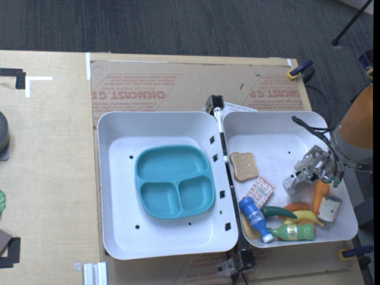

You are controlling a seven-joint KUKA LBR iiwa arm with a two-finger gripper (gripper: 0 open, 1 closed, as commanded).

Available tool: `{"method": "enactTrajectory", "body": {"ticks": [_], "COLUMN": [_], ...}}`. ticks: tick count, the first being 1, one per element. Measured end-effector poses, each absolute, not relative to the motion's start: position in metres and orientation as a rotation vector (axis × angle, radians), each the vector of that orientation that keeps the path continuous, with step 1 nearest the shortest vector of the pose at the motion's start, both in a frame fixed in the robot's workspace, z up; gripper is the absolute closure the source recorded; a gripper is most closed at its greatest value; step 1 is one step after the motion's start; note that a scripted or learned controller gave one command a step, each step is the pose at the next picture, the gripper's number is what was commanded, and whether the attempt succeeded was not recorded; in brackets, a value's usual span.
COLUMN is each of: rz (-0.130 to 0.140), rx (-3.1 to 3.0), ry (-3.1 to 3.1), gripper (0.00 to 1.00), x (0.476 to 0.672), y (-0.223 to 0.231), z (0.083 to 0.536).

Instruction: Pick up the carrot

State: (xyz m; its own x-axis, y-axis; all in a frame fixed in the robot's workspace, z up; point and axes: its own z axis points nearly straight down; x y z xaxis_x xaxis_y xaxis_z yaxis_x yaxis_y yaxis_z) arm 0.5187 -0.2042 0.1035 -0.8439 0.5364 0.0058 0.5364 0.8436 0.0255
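The left bin [113, 218] holds a teal divided plate [175, 181] with three compartments, lying near its middle. A black clip strip [222, 159] runs along the seam where the two bins meet. In the right bin [267, 129], a slice of toast [244, 165] lies flat near the left wall, and just below it sits a small red-and-white packet [259, 191]. Toward the front edge, a blue bottle [254, 217] lies tilted, beside a green pepper [278, 212], a yellow banana [306, 218] and a green bottle [293, 233] clustered together. The carrot [320, 195] lies at the right side of this bin, its long axis nearly upright in the view, leaning slightly, with the narrow end pointing toward the front edge next to a small grey block [330, 208]. The gripper [304, 175] sits at the carrot's upper end, just to its left; whether its metal parts are apart or together I cannot tell, and nothing is visibly clamped.
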Motion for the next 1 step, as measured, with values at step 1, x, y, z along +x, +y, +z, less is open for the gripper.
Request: {"method": "enactTrajectory", "body": {"ticks": [1], "rz": [0.000], "rx": [0.810], "ry": [3.030], "gripper": [1.00], "x": [0.5159], "y": [-0.1621], "z": [0.1573]}}
